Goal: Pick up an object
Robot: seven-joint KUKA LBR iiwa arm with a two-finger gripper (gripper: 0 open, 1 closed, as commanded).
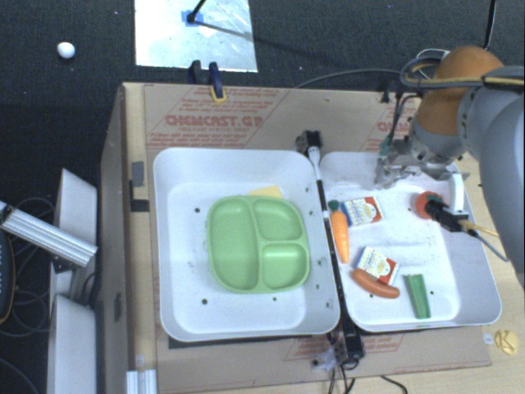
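Observation:
My gripper (pixel 394 173) hangs over the back of the right bin (pixel 480 290), above bare white floor, with nothing seen in it. In front of it lie a small blue and white carton (pixel 362 211) and an orange carrot (pixel 340 234) by the bin's left wall. A red round thing (pixel 426 204) sits to the gripper's front right, partly hidden by the robot's wrist parts. Nearer the front are a second small carton (pixel 376 264), a red sausage (pixel 376 284) and a green block (pixel 418 295).
The left bin (pixel 176 245) holds a green divided plate (pixel 257 244) with a yellow piece (pixel 267 192) peeking out behind it. A black divider (pixel 324 220) runs between the bins. The arm's grey and orange body (pixel 467 97) fills the upper right.

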